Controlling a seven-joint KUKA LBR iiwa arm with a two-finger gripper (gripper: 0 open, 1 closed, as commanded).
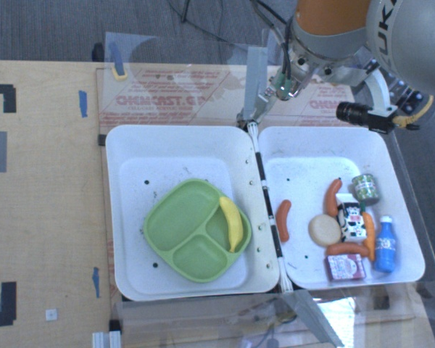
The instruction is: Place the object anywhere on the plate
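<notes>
Yellow curved plastic banana (233, 222) is lying on the light green divided plastic plate (175, 230) in the left white bin (130, 151).

The placing step is being judged as finished, since the banana is resting along the plate's right edge, inside its rim, with nothing gripping it. The grey two-finger gripper (259, 107) is being held high over the back wall where the two bins meet, well apart from the plate; whether its fingers are apart or together cannot be told (they are being seen end-on, as one pale blade). Nothing is being carried by it. The next move is being judged to call for little more than clearing the arm away. The banana is showing as smooth, evenly yellow and gently bowed.
</notes>
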